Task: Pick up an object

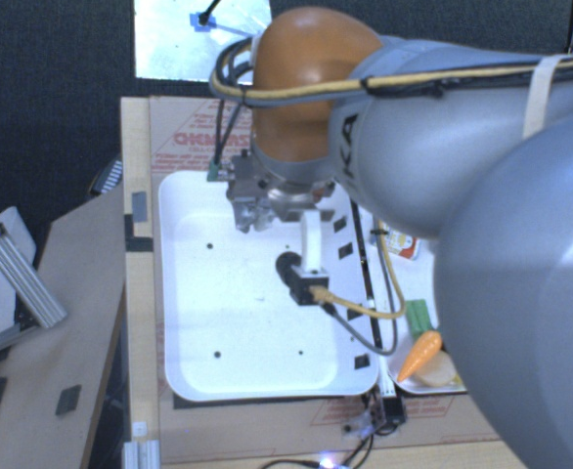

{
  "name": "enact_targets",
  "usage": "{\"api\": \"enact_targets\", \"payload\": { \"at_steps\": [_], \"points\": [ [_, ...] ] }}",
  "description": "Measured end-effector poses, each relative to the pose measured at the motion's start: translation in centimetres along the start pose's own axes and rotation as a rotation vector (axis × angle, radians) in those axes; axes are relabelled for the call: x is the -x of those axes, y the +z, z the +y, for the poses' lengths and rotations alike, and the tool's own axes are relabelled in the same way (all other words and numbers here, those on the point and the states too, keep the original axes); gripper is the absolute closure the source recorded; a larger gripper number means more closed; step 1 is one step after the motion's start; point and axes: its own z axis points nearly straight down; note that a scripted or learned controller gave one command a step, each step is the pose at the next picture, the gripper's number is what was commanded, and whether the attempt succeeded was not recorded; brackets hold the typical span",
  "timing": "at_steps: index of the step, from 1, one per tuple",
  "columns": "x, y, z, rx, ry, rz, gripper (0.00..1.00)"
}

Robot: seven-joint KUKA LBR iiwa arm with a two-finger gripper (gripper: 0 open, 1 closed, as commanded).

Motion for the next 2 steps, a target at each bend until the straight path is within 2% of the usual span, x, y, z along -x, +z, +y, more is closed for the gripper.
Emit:
{"api": "enact_targets", "payload": {
  "at_steps": [1,2],
  "points": [
    [0.2,-18.9,-0.8,0.013,-0.005,0.006,1.00],
    [0.8,-27.6,9.4,0.009,-0.001,0.000,1.00]
  ]
}}
